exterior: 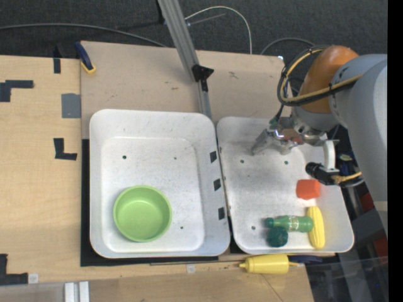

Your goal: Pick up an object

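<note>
Far left on the bare wooden table (38,168): strips of dark tape, and a blue-and-yellow clamp (85,57) at the edge of the raised board, probably pinning it in place.

Next, the left shallow white bin (151,128), holding a round lime-green plastic bowl (143,213) upright in its near left corner, well apart from everything else.

Between the bins, a slanted grey metal pole (182,36) dropping to a black bracket at the board.

Then the right shallow white bin (242,168), with the likely candidates for picking clustered in its near right corner: a dark green bottle-like toy (284,226) lying on its side, touching or just beside a yellow corn-shaped toy (317,225), and a small orange block (308,189) a little behind them.

Outside the bin, at its near rim, a yellow plastic bottle (267,264) lying on the table, presumably out of play.

Farther right, the hand (275,138) low over the bin's far part, well apart from the cluster; nothing seen between the fingers, width impossible to tell. No pick yet made, judging by this.
</note>
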`<state>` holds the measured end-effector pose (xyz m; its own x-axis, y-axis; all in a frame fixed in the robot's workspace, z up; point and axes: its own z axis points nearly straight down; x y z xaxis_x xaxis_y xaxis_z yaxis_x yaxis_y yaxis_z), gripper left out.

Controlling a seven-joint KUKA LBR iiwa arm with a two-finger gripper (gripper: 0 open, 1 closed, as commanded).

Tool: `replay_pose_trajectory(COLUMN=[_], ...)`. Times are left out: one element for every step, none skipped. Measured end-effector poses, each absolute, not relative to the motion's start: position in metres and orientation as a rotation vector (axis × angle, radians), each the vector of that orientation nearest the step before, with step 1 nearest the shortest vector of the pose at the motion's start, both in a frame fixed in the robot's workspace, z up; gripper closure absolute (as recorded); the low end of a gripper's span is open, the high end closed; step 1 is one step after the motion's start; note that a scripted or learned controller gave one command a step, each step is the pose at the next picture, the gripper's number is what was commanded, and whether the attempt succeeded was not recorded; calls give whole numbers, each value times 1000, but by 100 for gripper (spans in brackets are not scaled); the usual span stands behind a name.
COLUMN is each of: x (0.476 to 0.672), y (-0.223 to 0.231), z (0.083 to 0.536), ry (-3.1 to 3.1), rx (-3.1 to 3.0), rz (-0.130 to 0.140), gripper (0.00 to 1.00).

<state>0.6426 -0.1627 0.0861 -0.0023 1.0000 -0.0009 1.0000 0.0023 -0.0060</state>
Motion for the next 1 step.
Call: replay_pose_trajectory(x=[644], y=[-162], z=[100], ry=[-2226], rx=[-2217], rz=[4], gripper=[100])
